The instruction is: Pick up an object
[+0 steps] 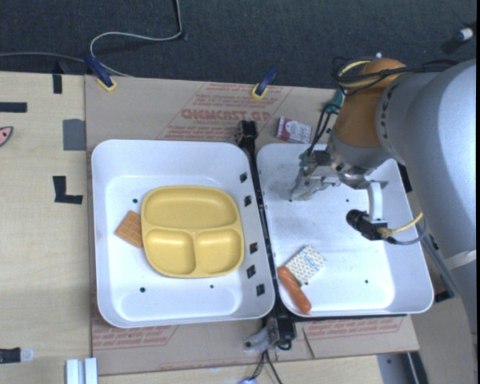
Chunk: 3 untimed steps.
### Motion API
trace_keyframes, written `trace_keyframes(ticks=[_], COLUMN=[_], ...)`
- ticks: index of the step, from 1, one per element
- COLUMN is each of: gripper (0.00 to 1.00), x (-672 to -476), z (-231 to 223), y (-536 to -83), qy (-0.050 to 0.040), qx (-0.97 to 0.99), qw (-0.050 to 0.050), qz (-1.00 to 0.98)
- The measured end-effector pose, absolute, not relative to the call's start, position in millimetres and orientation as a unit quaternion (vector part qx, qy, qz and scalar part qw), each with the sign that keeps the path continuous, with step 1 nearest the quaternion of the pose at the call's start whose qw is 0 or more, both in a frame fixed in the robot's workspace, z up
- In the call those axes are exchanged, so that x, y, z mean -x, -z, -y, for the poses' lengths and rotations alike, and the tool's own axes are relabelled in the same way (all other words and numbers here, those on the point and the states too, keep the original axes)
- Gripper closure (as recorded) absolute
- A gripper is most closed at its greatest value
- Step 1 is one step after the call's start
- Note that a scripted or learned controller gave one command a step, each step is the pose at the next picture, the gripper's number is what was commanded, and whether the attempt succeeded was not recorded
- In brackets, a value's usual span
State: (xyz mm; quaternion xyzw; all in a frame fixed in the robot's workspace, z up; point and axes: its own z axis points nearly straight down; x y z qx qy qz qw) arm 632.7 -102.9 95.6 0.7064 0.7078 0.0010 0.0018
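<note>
The gripper (304,189), seemingly empty with fingers slightly parted, hangs well behind the packet (306,264) and carrot (294,289).

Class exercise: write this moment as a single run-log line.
gripper: low over right bin, upper part | carrot and patterned packet: right bin, front-left | yellow divided plate: left bin | nothing seen held

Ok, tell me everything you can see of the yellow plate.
The yellow plate is a rounded-square tray that looks like matte plastic, split by raised ridges into three compartments: one wide one at the far side, two smaller ones at the near side. It lies flat, right way up, in the left bin, roughly central. Its left edge overlaps a tan cracker-like piece.
</note>
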Motion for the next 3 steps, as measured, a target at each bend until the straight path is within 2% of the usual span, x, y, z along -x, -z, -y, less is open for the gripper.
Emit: trace_keyframes(ticks=[1,2,3], gripper=[1.00,0.00,1.00], x=[-632.4,-632.4,-632.2], z=[102.2,102.1,101.2], y=[-104.6,-104.5,-113.6], qy=[-0.0012,-0.0012,-0.0013], qx=[-0.706,-0.706,-0.706], qw=[0.001,0.001,0.000], qz=[-0.708,-0.708,-0.708])
